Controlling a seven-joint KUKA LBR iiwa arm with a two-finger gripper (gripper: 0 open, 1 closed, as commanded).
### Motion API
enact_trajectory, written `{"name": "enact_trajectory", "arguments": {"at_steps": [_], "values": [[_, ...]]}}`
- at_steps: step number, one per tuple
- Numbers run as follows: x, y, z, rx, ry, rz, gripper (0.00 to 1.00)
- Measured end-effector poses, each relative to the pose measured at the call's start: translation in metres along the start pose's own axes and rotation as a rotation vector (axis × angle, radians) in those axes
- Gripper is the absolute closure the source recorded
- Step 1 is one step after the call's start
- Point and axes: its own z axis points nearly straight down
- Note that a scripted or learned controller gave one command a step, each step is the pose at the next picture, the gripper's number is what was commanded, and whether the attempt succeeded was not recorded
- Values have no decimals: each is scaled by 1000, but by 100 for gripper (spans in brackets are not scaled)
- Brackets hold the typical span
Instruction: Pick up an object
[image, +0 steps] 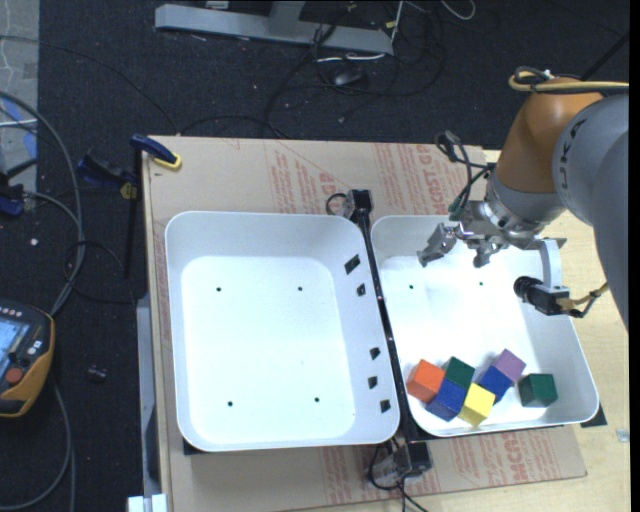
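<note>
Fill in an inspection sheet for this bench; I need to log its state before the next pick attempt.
Surface: brown board bearing two white bins, the left bin and the right bin.
Job's things: blocks clustered at the right bin's near edge: orange block, dark green block, two blue blocks, yellow block, purple block, and a green block slightly apart.
Clutter: blue and yellow clamp at the board's far left corner.
Grippers: gripper over the right bin's far end, jaws spread, nothing between them.
Cables: black cables on the floor, left.
Surroundings: dark floor; yellow handheld unit at left.
</note>
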Motion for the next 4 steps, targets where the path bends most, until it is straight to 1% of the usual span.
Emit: {"name": "enact_trajectory", "arguments": {"at_steps": [1,2,3,4], "values": [[0,-1,53,-1,0,0,0],[0,1,40,-6,-1,0,100],[2,1,-3,-9,-1,0,100],[10,-2,-62,-10,-2,0,100]]}}
